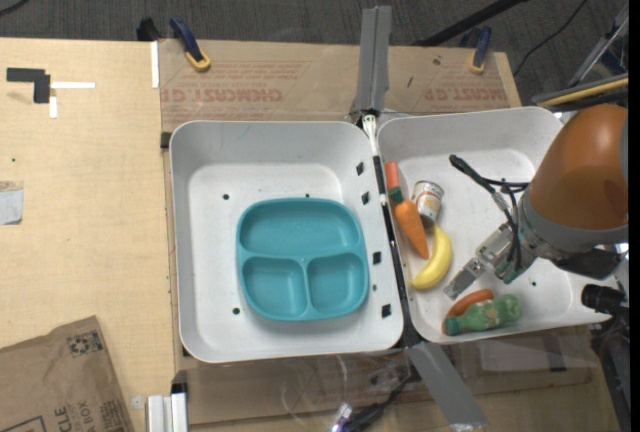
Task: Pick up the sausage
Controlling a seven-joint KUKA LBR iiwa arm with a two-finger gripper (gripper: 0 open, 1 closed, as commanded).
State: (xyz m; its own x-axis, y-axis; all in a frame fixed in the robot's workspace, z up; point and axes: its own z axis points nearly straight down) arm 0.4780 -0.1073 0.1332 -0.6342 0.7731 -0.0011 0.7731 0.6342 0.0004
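End effector [478, 272] hangs low in the right bin [530, 125], fingers apart, holding nothing. Sausage [470, 302] lies just below it, touching the green veg [488, 314], w/ banana [434, 260] nearby. Recommend: centre over sausage, straddle its width, avoid the veg.

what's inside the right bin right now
In the right bin: a carrot, a banana, a small can, an orange sausage against a green vegetable, and the gripper above them. The arm covers the bin's right part.
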